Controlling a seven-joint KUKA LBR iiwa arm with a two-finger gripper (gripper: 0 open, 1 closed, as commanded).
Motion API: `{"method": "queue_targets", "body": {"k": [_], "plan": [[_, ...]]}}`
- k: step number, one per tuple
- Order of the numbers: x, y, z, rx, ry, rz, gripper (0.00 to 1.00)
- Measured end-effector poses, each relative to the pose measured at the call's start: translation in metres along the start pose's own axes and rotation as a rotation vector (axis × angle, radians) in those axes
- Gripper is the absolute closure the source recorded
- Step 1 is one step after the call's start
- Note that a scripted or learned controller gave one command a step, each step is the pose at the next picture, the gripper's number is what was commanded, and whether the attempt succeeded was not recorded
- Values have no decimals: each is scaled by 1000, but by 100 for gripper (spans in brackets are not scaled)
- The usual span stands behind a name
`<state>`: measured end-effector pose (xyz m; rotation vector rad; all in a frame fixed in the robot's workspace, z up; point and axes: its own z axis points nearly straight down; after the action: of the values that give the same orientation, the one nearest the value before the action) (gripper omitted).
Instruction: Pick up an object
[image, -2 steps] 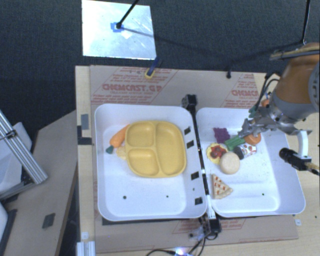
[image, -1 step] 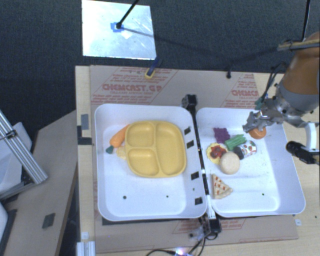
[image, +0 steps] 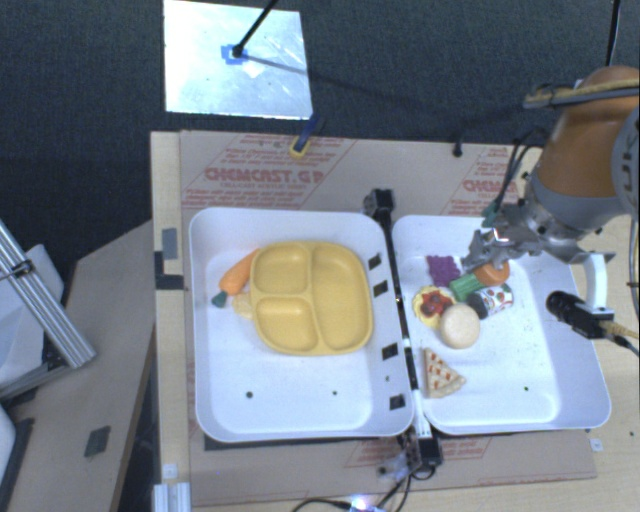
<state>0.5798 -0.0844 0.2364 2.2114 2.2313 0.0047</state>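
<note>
The right bin (image: 560, 395) holds a cluster of toy food: a purple piece (image: 442, 267), a green piece (image: 466, 287), an orange piece (image: 493, 272), a small can (image: 496, 299), a red-and-yellow piece (image: 432, 302), a round cream bun (image: 460, 326) and a pizza slice (image: 441, 372). My gripper (image: 490, 250) hangs low over the back of this cluster, right above the orange piece and beside the purple one. The wrist hides part of the orange piece.
The left bin (image: 290, 415) carries a yellow divided plate (image: 305, 297) with a carrot (image: 236, 272) at its left edge. A black divider (image: 395, 310) runs between the bins. A black part (image: 572, 312) juts over the right bin's right side.
</note>
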Motion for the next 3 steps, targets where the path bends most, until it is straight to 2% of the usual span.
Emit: {"method": "queue_targets", "body": {"k": [1, 2, 3], "plan": [[52, -29, 2, 2, 0, 0, 100], [108, -46, -1, 2, 1, -1, 100], [134, -50, 5, 1, -1, 1, 100]]}}
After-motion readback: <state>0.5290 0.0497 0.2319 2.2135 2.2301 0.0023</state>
